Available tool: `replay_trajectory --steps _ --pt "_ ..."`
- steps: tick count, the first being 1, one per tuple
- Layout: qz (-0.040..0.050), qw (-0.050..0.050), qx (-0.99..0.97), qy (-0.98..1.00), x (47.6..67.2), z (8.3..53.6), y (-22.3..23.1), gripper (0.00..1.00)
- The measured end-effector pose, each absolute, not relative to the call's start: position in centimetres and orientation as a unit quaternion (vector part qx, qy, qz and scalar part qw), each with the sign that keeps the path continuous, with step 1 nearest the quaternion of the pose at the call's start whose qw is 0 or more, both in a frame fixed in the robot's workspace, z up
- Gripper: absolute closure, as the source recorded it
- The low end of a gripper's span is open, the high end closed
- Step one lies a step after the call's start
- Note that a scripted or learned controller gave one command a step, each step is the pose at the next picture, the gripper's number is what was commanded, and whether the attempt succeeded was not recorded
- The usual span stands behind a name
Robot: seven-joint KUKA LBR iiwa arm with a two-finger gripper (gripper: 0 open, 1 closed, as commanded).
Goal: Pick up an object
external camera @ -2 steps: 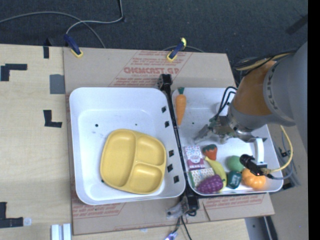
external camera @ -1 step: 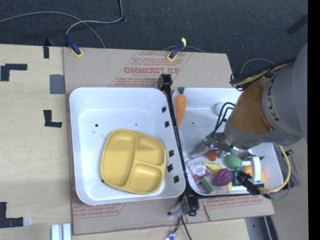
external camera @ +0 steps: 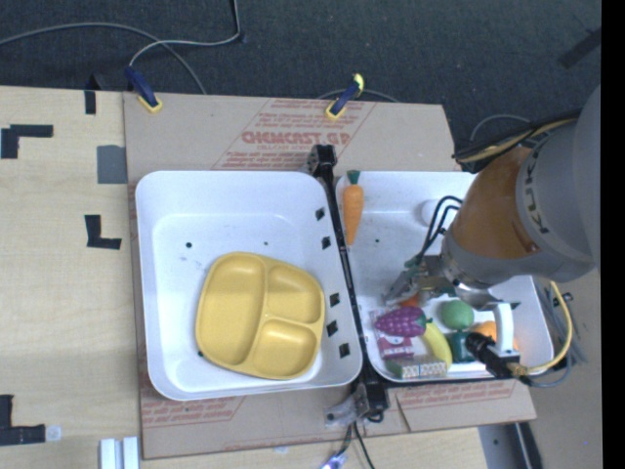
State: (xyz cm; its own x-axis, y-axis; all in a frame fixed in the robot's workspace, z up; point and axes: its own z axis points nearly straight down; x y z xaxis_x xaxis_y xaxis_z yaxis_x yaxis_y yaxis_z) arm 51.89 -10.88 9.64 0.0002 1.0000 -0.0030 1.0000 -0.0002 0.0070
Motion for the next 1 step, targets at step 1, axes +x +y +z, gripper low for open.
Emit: replay_trajectory --steps 1 --pt "0.0001 0.0 0.706 0.708 56.29 18.45 -6.39 1.0"
